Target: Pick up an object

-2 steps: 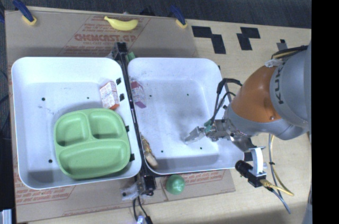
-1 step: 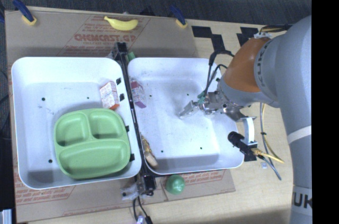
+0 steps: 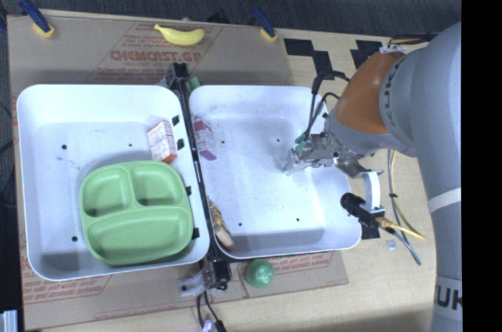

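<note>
Approach step of a pick: gripper (image 3: 296,159) low over the right bin (image 3: 259,240), near its right wall, on the grey arm (image 3: 416,99) with the orange band (image 3: 369,95). Whether it is spread or pressed together cannot be told, and nothing is seen held. Nearest candidate, a small packet (image 3: 202,137), lies against the right bin's left wall, well apart from the gripper. In the left bin (image 3: 39,111): a carton (image 3: 162,140) near the right wall and a green tray (image 3: 139,210) in the near right corner. On the bench, a banana (image 3: 180,33) at the far edge and a green ball (image 3: 259,272) at the near edge. Next move, by judgement: travel left to the packet, then descend.
</note>
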`<state>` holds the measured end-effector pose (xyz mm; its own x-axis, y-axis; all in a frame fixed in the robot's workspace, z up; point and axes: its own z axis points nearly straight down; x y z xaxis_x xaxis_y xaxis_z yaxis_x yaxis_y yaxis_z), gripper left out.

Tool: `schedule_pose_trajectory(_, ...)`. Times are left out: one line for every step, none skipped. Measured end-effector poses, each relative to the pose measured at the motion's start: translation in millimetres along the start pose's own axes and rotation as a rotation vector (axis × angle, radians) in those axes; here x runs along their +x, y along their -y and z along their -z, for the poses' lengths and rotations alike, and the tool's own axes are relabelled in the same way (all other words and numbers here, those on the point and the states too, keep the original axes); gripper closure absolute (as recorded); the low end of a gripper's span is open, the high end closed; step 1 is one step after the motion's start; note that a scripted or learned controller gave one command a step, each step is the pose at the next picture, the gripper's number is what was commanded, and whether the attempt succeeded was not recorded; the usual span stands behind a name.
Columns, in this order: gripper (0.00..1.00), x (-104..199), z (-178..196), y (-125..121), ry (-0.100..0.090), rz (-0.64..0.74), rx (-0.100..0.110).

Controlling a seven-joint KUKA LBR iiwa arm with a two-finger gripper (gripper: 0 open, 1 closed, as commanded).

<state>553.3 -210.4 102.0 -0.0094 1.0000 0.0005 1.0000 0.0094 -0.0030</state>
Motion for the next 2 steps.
schedule_pose_trajectory(1.00, -0.2, 75.9, 74.1, 0.000, -0.006, -0.002)
schedule_pose_trajectory(1.00, -0.5, 135.1, 76.2, 0.002, -0.004, -0.006)
